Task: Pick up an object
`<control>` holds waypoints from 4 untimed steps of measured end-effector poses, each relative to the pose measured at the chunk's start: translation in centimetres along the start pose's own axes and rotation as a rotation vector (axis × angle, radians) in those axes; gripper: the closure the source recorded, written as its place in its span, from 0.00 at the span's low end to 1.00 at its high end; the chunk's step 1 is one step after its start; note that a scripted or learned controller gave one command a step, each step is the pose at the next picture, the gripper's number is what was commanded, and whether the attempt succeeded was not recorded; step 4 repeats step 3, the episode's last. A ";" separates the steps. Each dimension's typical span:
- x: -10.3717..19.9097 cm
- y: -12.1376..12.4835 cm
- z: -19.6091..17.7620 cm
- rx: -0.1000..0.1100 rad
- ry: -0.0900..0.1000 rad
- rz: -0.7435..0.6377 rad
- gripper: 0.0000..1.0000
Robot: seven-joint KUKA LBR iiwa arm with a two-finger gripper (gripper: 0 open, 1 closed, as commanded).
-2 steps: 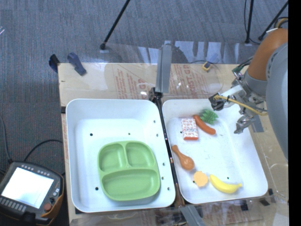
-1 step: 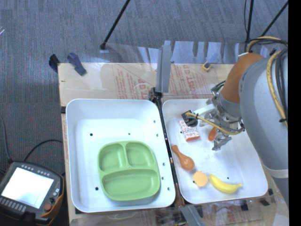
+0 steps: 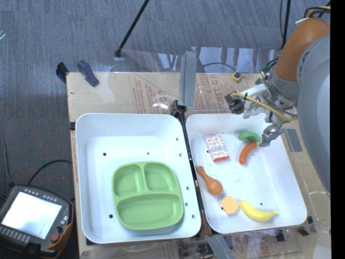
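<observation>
While the grey arm reaches in from the right, its gripper (image 3: 268, 134) hangs above the far corner of the right bin (image 3: 288, 185), just beside a carrot (image 3: 248, 147); whether it is spread or pinched cannot be told. Nearer lie a small white box (image 3: 216, 147), a wooden spoon (image 3: 209, 181) and a banana (image 3: 257, 210). A green divided plate (image 3: 147, 195) sits in the left bin (image 3: 91, 144).

A: Light even, bright from overhead. White bins (image 3: 86, 139) near blown out; soft shadows inside their walls.

B: Glare on the clear sheet over the tabletop (image 3: 156, 90). Carpet (image 3: 54, 26) dimmer. Focus mildly soft; arm (image 3: 318, 90) at right edge blurred.
</observation>
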State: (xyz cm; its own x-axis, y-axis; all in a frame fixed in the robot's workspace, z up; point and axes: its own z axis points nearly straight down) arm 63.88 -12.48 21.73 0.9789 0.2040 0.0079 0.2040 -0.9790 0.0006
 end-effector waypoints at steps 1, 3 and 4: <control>-1.2 -3.1 12.4 0.001 -0.003 -0.002 0.00; -0.1 -2.8 1.6 0.007 -0.013 0.015 1.00; -0.1 -2.8 1.6 0.007 -0.013 0.015 1.00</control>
